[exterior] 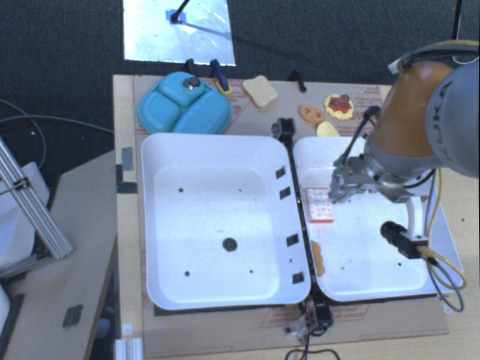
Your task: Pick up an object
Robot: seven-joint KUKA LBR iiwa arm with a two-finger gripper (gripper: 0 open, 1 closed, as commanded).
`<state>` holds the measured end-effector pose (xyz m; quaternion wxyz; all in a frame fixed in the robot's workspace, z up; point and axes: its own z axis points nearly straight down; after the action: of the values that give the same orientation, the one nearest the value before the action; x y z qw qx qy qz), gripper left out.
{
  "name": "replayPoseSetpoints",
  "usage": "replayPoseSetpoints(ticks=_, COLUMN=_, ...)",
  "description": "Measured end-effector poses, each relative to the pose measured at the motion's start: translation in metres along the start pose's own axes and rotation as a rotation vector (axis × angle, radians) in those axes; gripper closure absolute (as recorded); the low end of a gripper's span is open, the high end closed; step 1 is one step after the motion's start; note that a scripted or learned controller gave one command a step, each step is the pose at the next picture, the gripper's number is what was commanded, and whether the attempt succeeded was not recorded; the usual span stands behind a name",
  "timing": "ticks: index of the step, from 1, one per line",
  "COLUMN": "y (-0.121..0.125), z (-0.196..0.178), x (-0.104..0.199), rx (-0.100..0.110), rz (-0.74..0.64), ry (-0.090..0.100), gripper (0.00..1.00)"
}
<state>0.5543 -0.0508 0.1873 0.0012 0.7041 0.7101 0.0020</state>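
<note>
Left bin [161, 201] — one dark round spot on floor | right bin [420, 280] — white-and-red card [320, 205] flat near left wall, small brown item [317, 258] below it | gripper [339, 188] — low beside card, finger state cannot be told | progress — nothing seen gripped; pick and lift remain.

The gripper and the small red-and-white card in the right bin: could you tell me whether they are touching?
Cannot tell. In the camera view the gripper sits just right of the card, overlapping its edge, so neither contact nor gap shows plainly.
</note>
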Motion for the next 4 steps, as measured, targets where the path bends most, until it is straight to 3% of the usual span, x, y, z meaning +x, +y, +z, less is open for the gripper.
replayPoseSetpoints(ticks=1, y=-0.070, z=0.003, x=0.045, rx=0.009, rz=0.001, ry=0.002, gripper=1.00)
replayPoseSetpoints(ticks=2, y=0.002, z=-0.095, x=0.099, rx=-0.012, rz=-0.003, ry=0.001, gripper=1.00)
replayPoseSetpoints(ticks=3, y=0.098, z=-0.010, x=0.135, rx=0.001, rz=0.001, ry=0.000, gripper=1.00)
replayPoseSetpoints(ticks=4, y=0.113, z=0.054, x=0.184, rx=0.005, rz=0.001, ry=0.001, gripper=1.00)
